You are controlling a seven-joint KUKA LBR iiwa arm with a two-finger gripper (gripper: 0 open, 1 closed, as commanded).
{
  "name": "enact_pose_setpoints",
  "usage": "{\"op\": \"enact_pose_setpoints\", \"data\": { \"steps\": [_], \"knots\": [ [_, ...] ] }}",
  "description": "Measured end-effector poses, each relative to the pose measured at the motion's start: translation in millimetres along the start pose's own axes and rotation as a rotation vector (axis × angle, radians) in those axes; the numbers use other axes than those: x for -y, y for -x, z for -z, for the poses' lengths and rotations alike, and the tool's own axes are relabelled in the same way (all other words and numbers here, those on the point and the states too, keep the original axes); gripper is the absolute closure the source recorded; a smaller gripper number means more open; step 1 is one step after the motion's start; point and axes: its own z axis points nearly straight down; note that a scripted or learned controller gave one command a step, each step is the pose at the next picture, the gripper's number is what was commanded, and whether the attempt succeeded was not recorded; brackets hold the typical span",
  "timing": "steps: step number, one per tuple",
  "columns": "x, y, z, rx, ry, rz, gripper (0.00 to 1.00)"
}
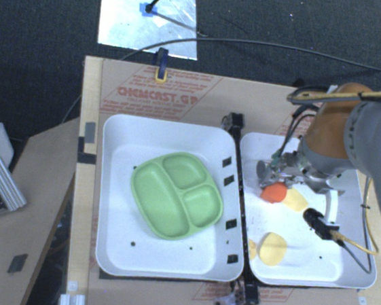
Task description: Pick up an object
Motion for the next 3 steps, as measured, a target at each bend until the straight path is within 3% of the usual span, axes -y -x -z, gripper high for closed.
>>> {"op": "enact_pose_setpoints", "data": {
  "steps": [3],
  "knots": [
    [0, 0, 156, 0.0, 0.0, 0.004, 1.0]
  ]
}}
